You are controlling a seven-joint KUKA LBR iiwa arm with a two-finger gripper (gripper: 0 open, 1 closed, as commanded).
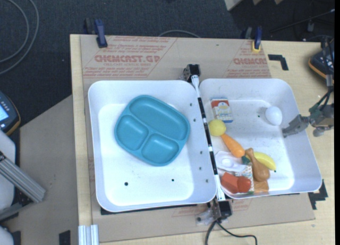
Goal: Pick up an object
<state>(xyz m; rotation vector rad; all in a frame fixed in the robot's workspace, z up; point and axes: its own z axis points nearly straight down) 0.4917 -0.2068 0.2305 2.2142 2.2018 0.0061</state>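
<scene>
Dark carpet, wooden bench [159, 58], two white bins [106, 132], blue plate [152, 129]

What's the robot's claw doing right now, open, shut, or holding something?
Gripper: at the right edge of the right bin, near the white ball. Nothing is seen held; open or closed cannot be told.

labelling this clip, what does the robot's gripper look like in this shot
At the camera view's right edge, over the rim of the right bin, the gripper shows as a small grey metal piece. Behind it sits darker, greenish-grey hardware with thin dark cables running up. Detail is too blurred to tell markings.
</scene>
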